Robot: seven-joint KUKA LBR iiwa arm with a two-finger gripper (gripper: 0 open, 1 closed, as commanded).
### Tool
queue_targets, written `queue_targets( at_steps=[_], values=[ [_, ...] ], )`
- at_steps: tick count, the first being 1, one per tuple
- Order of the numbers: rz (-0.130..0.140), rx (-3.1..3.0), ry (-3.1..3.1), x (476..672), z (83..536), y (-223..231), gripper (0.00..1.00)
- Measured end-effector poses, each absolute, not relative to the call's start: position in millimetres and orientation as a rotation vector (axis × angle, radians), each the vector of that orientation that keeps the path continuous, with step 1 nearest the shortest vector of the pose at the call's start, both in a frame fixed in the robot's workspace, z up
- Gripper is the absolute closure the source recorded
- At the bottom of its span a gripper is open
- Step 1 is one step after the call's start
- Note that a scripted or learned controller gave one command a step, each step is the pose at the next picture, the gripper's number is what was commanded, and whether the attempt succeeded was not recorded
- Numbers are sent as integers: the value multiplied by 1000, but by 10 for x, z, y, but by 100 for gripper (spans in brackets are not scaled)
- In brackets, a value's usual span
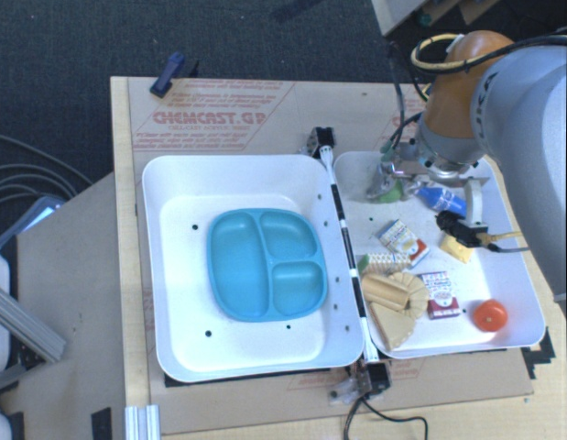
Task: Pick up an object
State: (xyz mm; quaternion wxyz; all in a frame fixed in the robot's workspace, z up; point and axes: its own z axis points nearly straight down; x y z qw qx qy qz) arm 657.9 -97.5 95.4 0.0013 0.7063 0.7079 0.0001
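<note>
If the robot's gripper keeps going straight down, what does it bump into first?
Probably the green thing lying on the right bin floor, right under the gripper. The blue object sits just beside it. Depth is hard to judge from above.

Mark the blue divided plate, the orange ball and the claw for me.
Blue divided plate (pixel 265 264), camera view: on the ridge between its compartments.
Orange ball (pixel 490 315), camera view: middle of its top.
Claw (pixel 389 183), camera view: at its tip, low in the right bin's far corner.

Divided plate (pixel 266 264) in left bin (pixel 169 191)
</note>
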Motion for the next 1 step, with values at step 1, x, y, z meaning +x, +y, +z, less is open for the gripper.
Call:
queue_targets(
  at_steps=[1],
  values=[
    [1,2221,2224,5943,1854,-492,100]
  ],
)
